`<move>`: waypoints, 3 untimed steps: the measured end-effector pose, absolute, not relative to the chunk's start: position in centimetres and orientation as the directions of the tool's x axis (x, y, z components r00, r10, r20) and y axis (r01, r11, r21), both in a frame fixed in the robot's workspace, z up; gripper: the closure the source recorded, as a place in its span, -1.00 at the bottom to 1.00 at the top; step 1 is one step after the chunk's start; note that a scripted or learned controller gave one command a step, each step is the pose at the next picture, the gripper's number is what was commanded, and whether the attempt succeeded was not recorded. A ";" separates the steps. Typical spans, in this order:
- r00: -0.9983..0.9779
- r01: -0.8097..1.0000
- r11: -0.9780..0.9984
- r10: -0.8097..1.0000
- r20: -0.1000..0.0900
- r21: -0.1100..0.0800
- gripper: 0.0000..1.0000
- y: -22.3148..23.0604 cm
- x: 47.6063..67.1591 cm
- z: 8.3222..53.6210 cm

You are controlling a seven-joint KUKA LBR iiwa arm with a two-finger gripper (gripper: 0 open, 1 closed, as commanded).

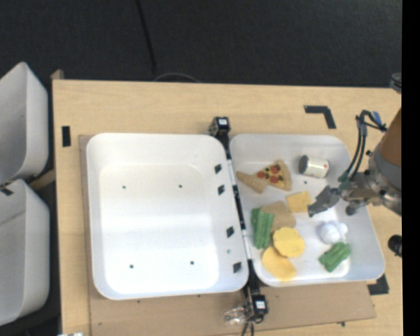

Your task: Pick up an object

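Observation:
The right bin holds several toy foods. A pizza slice lies at its back left and a small white can on its side beside it. A yellow wedge sits mid-bin. A white ball and a green vegetable lie at the front right. Two yellow rounds and a green pod sit at the front left. My gripper hovers over the bin's right half, just behind the white ball, open, with nothing between its fingers.
The left bin stands beside the right one, with a row of black clips along their shared edge. A tan flat piece lies between the pod and the wedge. The arm enters from the right.

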State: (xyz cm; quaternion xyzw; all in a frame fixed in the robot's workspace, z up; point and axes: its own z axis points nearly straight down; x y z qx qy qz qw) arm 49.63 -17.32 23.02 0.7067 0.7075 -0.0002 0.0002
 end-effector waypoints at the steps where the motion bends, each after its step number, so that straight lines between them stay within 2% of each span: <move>1: -0.005 1.000 0.005 1.000 0.005 -0.012 -1.00 -11.2 48.7 10.7; 2: 0.006 1.000 -0.006 1.000 0.000 -0.001 1.00 -11.7 49.0 12.3; 3: -0.007 1.000 0.007 1.000 0.000 0.009 1.00 -7.2 53.0 20.5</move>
